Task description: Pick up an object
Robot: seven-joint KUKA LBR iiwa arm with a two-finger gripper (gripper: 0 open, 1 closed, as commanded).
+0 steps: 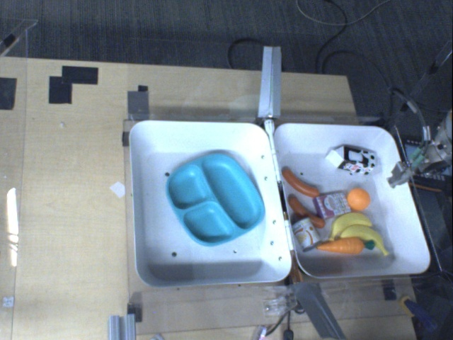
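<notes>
End effector [403, 174] sits at the far right of the view, over the right rim of the right bin [396, 142]; can't tell if it's open or closed, too small & blurred. Nothing visible in its grasp.

All pickable items lie to its left, inside the right bin. Nearest: small white carton w/ black print [352, 159], left & slightly above the end effector, apart from the rest. Orange ball-shaped fruit [359, 199] is left & below, touching a purple pouch [330, 205]. Bananas [361, 229] further below, w/ a carrot [340, 246] lying just against them. Two sausages: one [301, 183] well left near the bin divider, second [304, 211] below it, by a small printed packet [306, 234].

Far left of the end effector, the left bin [148, 190] holds a blue 3-compartment plate [214, 197], upright, roughly centred. Both bins rest on the wooden bench [64, 190].
</notes>
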